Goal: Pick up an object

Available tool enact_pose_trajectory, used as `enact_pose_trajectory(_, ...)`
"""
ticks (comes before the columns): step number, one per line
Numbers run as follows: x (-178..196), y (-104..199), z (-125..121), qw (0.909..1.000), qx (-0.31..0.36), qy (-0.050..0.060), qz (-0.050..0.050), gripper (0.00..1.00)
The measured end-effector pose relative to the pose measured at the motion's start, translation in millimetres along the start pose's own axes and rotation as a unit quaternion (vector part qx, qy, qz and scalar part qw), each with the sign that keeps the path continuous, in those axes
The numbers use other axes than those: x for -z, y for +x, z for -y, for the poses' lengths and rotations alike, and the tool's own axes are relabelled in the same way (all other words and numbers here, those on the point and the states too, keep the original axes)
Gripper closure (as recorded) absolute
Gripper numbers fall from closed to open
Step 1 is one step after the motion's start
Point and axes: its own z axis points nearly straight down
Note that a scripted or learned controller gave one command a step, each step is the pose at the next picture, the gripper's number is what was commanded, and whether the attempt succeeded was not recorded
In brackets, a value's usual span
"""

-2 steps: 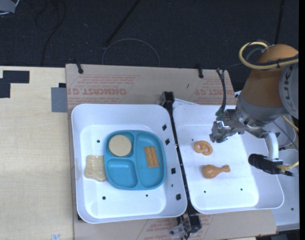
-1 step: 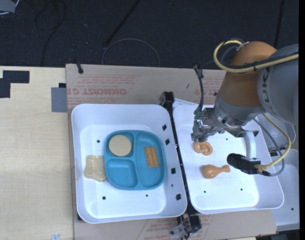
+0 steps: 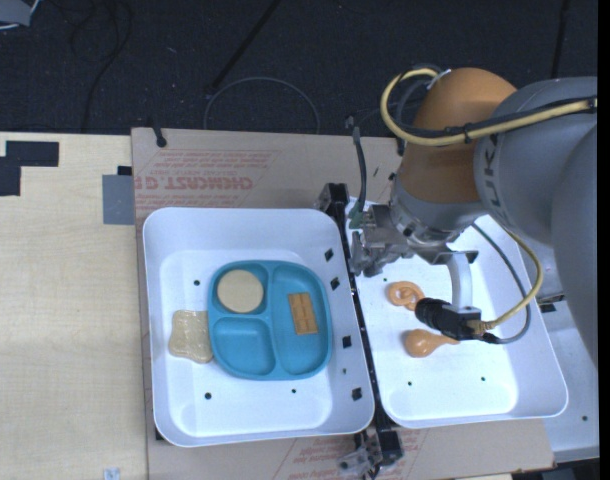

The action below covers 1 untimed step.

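Observation:
My gripper (image 3: pixel 366 252) hangs over the left edge of the right bin (image 3: pixel 530 388), close to the wall between the two bins. An orange pretzel-shaped piece (image 3: pixel 405 293) lies in that bin just right of and below the gripper, apart from it. An orange drumstick-shaped piece (image 3: pixel 425 343) lies further toward the front. The gripper body and wrist hide what is directly under them. The left bin (image 3: pixel 175 408) holds a blue sectioned plate (image 3: pixel 255 353) with a round tan biscuit (image 3: pixel 239 290) and a rectangular brown cracker (image 3: pixel 304 313) in its compartments.
A pale bread-like piece (image 3: pixel 191 335) lies against the plate's left side. A black cable plug (image 3: pixel 450 317) with a yellow cable hangs off the arm above the drumstick. The grey arm (image 3: pixel 545 158) covers the right bin's back right.

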Motion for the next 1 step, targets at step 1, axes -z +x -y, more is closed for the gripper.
enact_pose_trajectory(1, 7.4, 50.7, 1.1, 1.0000, 0.000, 0.000, 0.000, 1.00)
